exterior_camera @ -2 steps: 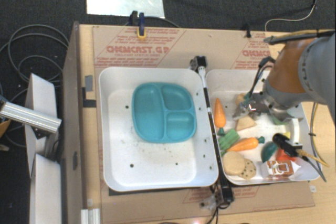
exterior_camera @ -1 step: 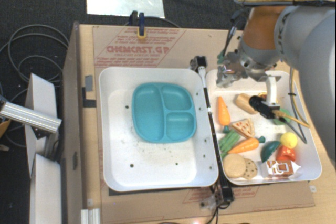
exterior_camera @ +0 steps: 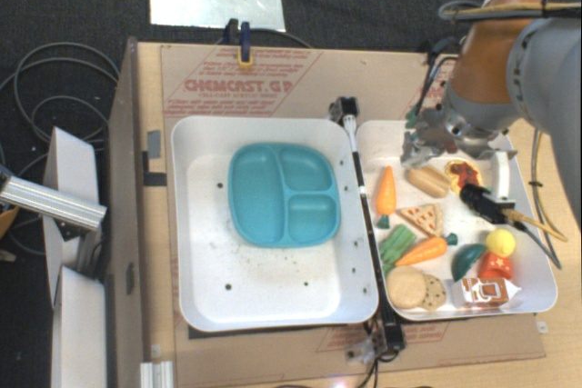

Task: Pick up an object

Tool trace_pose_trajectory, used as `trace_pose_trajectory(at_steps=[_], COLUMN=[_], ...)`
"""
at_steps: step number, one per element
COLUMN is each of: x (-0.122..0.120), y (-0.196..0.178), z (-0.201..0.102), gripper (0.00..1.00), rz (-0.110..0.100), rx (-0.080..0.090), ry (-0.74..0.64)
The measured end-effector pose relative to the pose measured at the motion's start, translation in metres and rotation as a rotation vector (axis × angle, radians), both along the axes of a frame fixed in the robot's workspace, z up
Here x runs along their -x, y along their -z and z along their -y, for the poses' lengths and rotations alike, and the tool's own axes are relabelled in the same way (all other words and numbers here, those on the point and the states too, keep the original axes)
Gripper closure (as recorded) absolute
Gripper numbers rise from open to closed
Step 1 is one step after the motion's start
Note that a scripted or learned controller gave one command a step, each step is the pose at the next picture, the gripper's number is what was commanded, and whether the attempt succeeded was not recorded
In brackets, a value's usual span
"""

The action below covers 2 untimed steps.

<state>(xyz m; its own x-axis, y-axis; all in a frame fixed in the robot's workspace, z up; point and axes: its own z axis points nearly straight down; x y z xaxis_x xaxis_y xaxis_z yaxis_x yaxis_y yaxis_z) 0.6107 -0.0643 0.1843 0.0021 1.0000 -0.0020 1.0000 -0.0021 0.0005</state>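
Step, as I read it: pre-grasp, nothing lifted yet. Likely target is the tan bun (exterior_camera: pixel 427 182), lying in the far half of the food bin (exterior_camera: pixel 382 141). The hand (exterior_camera: pixel 420 150) sits just beyond and over the bun's far end. Can't tell if it touches, and can't tell whether the hand is open or closed. Next move prob. needs a short drop centred on the bun and a firm close, then a straight lift.

Other stuff in the same bin:
- Near edge: big cookie (exterior_camera: pixel 406 289) w/ a small cookie (exterior_camera: pixel 435 293) beside it, and a little carton (exterior_camera: pixel 485 291) toward the near corner on the arm's side.
- Mid: green veg (exterior_camera: pixel 396 243) and a lying carrot (exterior_camera: pixel 424 251), w/ a lemon (exterior_camera: pixel 500 241) farther toward the arm.
- Closer to the bun: pizza wedge (exterior_camera: pixel 420 218) just nearside of it, a second carrot (exterior_camera: pixel 386 189) by the divider, and a red-yellow piece (exterior_camera: pixel 461 170) on the other side.

These three crowd the bun, so a wide approach may nudge or catch one.

The other bin (exterior_camera: pixel 200 268) carries a teal plate (exterior_camera: pixel 284 195), well apart and no obstacle.
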Motion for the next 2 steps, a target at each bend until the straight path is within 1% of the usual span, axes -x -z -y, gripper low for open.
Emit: trace_pose_trajectory(at_steps=[1, 2], x=[0.0049, 0.0039], y=[-0.0192, -0.0180], z=[0.0893, 0.0825], gripper=[1.00, 0.00], rz=[0.003, 0.002], rx=[0.004, -0.001], ry=[0.004, -0.005])
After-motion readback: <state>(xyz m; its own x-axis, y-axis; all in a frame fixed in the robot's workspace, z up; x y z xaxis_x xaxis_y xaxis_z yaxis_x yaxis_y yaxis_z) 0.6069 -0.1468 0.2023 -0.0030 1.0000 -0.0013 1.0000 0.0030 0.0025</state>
